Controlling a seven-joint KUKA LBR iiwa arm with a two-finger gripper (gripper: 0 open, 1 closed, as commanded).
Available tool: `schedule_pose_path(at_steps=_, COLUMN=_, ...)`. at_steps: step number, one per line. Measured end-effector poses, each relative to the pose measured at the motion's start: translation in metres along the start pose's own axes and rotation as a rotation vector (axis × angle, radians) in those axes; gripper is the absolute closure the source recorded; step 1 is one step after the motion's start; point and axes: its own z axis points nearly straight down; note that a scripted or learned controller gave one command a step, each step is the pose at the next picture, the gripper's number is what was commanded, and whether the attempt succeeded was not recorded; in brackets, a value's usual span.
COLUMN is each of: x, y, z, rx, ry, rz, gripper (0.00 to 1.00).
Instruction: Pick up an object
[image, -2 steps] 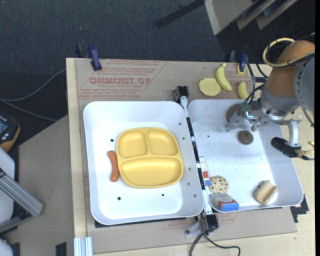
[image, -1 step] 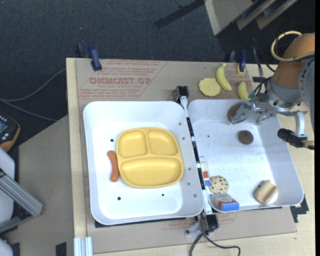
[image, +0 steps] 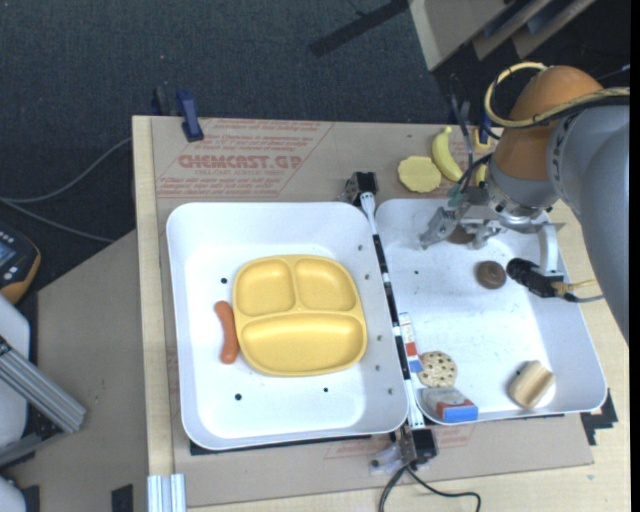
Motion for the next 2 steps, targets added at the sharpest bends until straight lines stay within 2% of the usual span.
schedule_pose_path(at_steps=1, x=-0.071, y=-0.002, z=-0.001, rx=-0.002, ry=-0.003, rz=0.011, gripper=0.0)
schedule_pose_path(at_steps=2, x=-0.029, y=-0.046, z=0.0, rx=0.004, ry=-0.001, rz=0.006, gripper=0.0)
